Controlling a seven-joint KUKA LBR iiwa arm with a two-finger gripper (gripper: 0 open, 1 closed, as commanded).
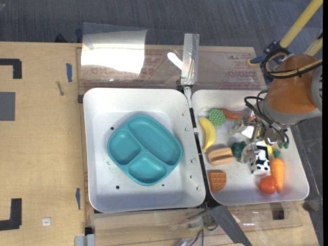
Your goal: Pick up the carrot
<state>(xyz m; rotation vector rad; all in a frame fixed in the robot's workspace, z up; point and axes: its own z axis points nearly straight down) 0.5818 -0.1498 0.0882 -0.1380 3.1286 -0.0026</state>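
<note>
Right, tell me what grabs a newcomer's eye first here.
The teal divided plate stands out, alone in the left white bin. Next comes the bright clutter of toy food in the right bin: a yellow banana near its left wall and the orange carrot near its front right corner, beside the arm's pincer.

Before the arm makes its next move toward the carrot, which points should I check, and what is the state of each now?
1. Carrot in view in the right bin: ok.
2. Carrot free of the gripper: ok, it lies apart, lower right of it.
3. Gripper above the carrot: not ok, it sits over the cow-patterned toy.
4. Space beside the carrot: not ok, the tomato touches it.
5. Fingers open or shut: cannot tell.
</note>
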